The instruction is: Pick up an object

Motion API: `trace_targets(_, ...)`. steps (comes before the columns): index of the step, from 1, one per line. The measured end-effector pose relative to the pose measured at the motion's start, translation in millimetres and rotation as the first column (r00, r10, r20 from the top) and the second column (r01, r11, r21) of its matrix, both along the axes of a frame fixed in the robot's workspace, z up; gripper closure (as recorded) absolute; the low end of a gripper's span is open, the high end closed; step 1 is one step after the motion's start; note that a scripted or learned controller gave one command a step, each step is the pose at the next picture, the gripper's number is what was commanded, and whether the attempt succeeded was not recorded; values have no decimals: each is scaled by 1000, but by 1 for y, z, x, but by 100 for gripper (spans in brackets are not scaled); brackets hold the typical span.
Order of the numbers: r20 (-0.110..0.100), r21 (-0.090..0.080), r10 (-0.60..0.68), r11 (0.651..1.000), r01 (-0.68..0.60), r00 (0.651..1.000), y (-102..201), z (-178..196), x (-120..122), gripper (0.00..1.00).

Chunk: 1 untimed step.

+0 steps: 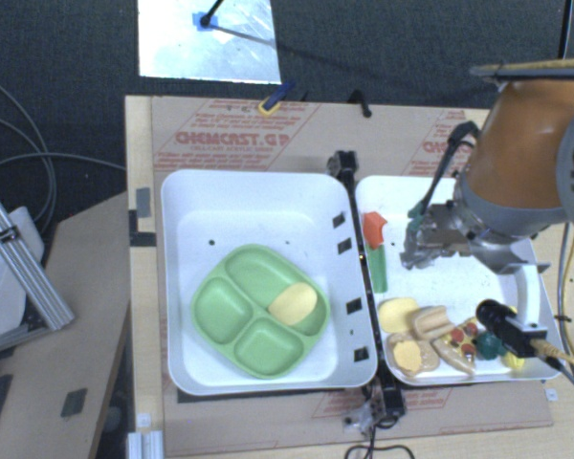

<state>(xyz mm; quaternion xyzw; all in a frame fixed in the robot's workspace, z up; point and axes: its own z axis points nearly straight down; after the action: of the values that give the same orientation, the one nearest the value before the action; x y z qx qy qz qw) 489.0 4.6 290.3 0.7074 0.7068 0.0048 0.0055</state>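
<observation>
Reaching into the right bin point(452, 283) from the right, the hand point(419, 245) sits over the bin's bare white floor, with nothing visibly in it; whether it is apart or together I cannot tell from where I stand. Just to its left, against the wall between the bins, lies an orange block point(374, 226), and touching that block's near end a green stick point(377, 268) runs along the same wall, a little below and left of the hand. Nearer to me than the hand, well apart from it, a heap of toy food point(430, 323) fills the bin's front edge. Far to the hand's left, in the left bin point(231, 207), a green plate point(228, 304) carries a yellow piece point(293, 303) in one compartment
</observation>
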Motion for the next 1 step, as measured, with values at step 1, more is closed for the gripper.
trace_targets(1,-24,2,3,1000,-3,1000,24,-111,-5,100)
